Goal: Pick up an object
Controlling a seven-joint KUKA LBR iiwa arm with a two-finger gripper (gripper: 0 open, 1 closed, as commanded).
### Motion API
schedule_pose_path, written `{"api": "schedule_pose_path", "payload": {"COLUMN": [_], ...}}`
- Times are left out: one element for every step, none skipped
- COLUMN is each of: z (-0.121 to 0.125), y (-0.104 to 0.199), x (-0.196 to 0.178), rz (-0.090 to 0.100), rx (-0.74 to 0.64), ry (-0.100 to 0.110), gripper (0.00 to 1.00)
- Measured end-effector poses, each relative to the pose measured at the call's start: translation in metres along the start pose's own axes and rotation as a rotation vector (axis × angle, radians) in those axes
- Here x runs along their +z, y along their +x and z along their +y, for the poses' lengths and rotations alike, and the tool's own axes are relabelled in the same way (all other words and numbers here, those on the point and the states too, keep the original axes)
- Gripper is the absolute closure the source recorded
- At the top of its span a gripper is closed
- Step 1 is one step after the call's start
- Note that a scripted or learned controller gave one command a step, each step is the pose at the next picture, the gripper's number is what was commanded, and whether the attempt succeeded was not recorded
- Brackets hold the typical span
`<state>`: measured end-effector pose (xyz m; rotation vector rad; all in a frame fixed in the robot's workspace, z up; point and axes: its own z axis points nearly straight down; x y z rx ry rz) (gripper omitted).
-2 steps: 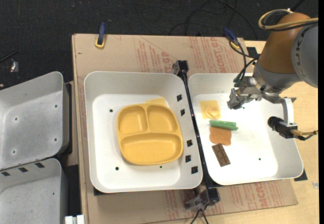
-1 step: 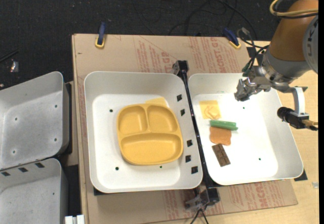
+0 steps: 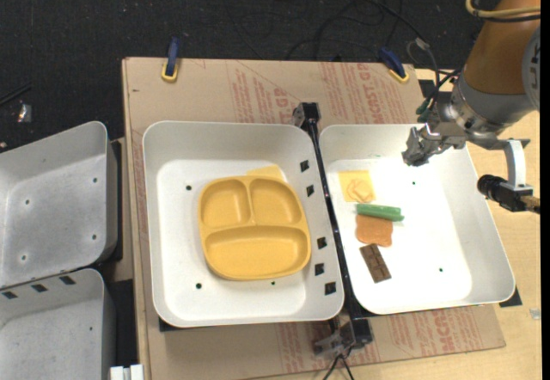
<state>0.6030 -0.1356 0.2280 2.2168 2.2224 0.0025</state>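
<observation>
Green and slim, a stick-shaped piece is lying across the middle of the right bin, touching the top edge of an orange flat piece just below it. A yellow square piece is sitting just above, and a dark brown bar is resting below, all clustered toward the bin's left side. These are the candidates for picking. The gripper is hanging over the bin's upper edge, well apart from the cluster, and nothing is showing between its fingers; whether they are parted or closed I cannot tell. By my reading, the approach is in hand, with no grasp begun. The next move is calling for travel leftward and down onto one piece, likely the green stick. In the left bin, a yellow divided tray is sitting on a pale sheet.
</observation>
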Motion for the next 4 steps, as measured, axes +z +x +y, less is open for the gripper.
{"api": "schedule_pose_path", "payload": {"z": [0.016, 0.028, 0.036, 0.039], "y": [0.056, 0.117, 0.174, 0.218], "x": [0.004, 0.005, -0.006, -0.007], "rz": [0.001, 0.001, 0.003, 0.002], "rx": [-0.004, -0.004, -0.006, -0.005], "ry": [0.001, 0.001, 0.000, 0.001], "gripper": [1.00, 1.00, 1.00, 1.00]}}
